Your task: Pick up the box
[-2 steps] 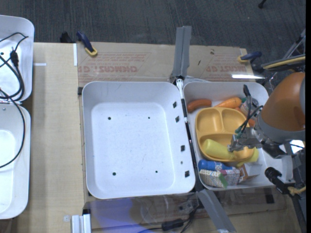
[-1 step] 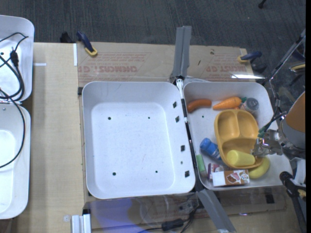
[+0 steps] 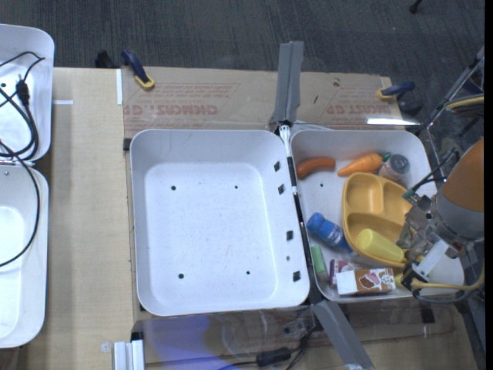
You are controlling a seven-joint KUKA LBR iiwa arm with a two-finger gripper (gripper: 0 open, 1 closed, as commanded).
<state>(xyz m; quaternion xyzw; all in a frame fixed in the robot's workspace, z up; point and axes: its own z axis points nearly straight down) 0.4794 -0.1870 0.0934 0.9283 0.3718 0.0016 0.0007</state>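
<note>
The box lies in the bin at lower right, not lifted; the gripper is near, its grip I cannot tell.

Two bins, one box, one bottle.

Box flat, right bin's near edge

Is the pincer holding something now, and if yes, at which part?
It cannot be told. The pincer is low at the right bin's edge, beside the yellow tray; the box lies apart from it.
</note>
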